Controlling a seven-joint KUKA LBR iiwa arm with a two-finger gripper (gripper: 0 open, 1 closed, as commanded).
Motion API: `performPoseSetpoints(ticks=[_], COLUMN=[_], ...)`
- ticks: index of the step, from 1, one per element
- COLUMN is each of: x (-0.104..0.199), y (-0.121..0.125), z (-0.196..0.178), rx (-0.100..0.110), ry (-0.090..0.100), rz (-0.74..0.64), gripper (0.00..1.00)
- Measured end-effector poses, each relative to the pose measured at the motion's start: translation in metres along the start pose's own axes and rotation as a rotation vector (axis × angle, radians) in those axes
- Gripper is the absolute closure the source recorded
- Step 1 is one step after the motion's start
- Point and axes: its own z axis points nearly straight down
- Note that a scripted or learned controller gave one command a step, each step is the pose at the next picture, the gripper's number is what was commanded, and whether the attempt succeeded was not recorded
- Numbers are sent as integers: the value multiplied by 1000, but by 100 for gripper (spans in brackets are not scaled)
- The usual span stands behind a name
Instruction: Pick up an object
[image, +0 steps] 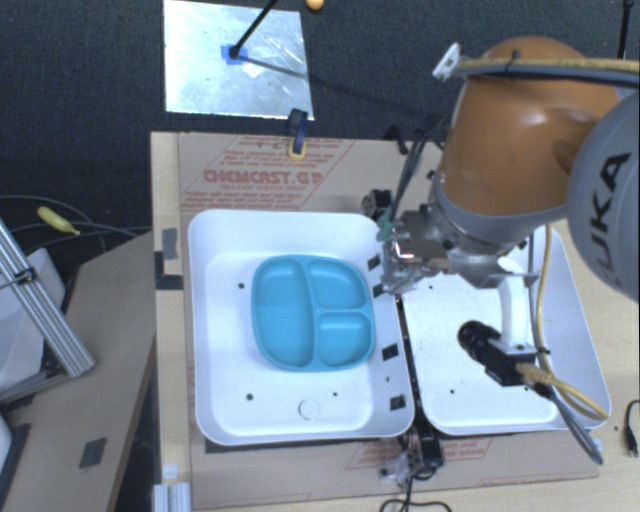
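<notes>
Presently poised over the seam between the two bins: hand (398, 262), largely hidden under the arm (520, 130), grip state impossible to tell. Just beside it, toward the view's left, flat in the left bin (225, 290): blue divided plate (310, 312).

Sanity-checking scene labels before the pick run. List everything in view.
left bin: 1, white, left half of bench
right bin: 1, white, touching the left bin's right side
divided plate: 1, blue, three compartments, middle of left bin
cardboard sheet: 1, brown with red print, under both bins
foil sheet: 1, silver, beyond the bench's far edge
small clip-like item: 1, yellow, at the cardboard's far edge; too small to identify
metal rail: 1, silver, far left
arm: 1, grey with orange band, reaching in from the right over the right bin
</notes>
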Motion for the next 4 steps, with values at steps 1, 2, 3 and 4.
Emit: performPoseSetpoints(ticks=[1, 2, 3, 4], x=[23, 48, 47, 47], y=[4, 1, 2, 2], z=[-41, -105, -113, -123], rx=[-5, -8, -5, -7], ry=[0, 1, 0, 0], rz=[6, 6, 2, -4], gripper=[100, 100, 100, 100])
